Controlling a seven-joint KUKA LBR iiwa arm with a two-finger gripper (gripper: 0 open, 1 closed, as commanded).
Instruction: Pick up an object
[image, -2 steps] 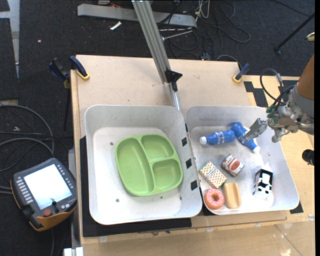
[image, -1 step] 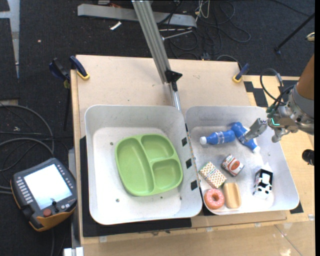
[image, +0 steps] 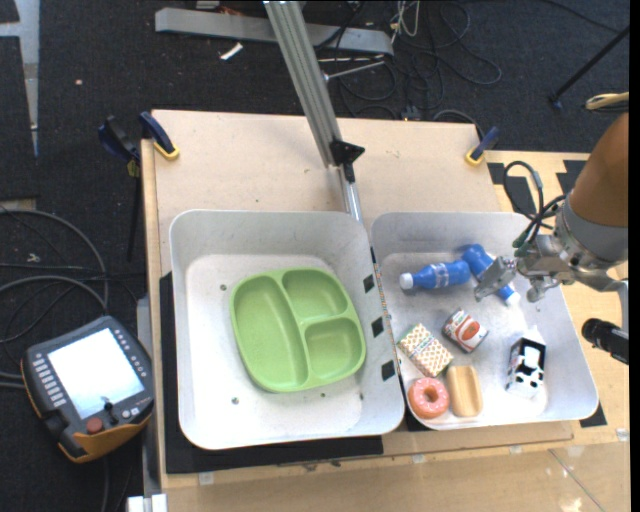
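Note:
The right bin (image: 560, 405) holds several small objects. A blue bottle (image: 445, 272) lies on its side near the bin's back, white cap pointing left. In front of it are a red and white can (image: 465, 330), a patterned box (image: 425, 350), a pink donut (image: 430, 398), a tan bun (image: 463, 390) and a black and white cow toy (image: 525, 367). My gripper (image: 515, 283) hangs over the bin's back right, just right of the bottle's blue end. Its fingers (image: 490, 280) are spread open, with a small blue piece showing low between them.
The left bin (image: 200, 400) holds a green divided plate (image: 297, 328). A slanted metal pole (image: 320, 100) comes down to the bins' shared back edge. A teach pendant (image: 90, 385) sits off the bench to the left. Cables (image: 525, 190) trail behind the right bin.

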